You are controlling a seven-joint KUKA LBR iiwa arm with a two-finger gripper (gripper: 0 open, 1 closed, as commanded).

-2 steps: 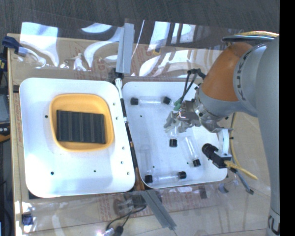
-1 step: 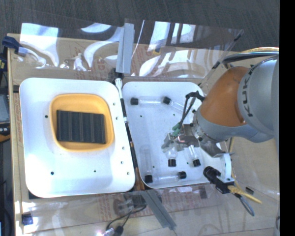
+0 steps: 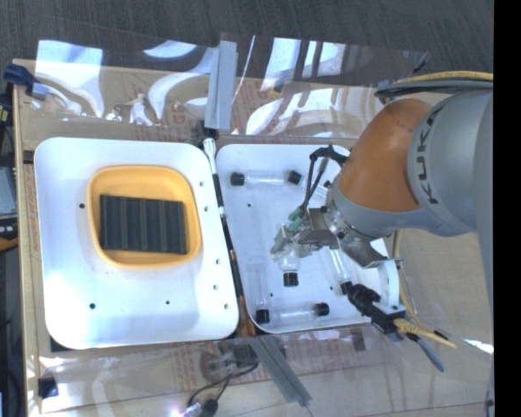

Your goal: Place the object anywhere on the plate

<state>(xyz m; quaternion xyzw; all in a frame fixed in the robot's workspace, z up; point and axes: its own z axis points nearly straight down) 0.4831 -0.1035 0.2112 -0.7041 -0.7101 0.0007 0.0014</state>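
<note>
Reaching in from the right, the arm [image 3: 417, 163] hangs over the right bin [image 3: 252, 233], gripper [image 3: 288, 237] low near the bin's middle. Finger state cannot be told; glare and clutter mask the tips. Object: several small dark-capped clear pieces [image 3: 265, 179] lie scattered in the right bin. The yellow plate [image 3: 143, 181] sits in the left bin [image 3: 61, 302], a dark ribbed slab [image 3: 144, 224] on it.

Dark grey ribbed floor [image 3: 113, 7] spans the 12 o'clock edge. A brown bench [image 3: 469, 294] carries clear glossy panels [image 3: 313, 68] reflecting bright overhead light at 12 o'clock.
</note>
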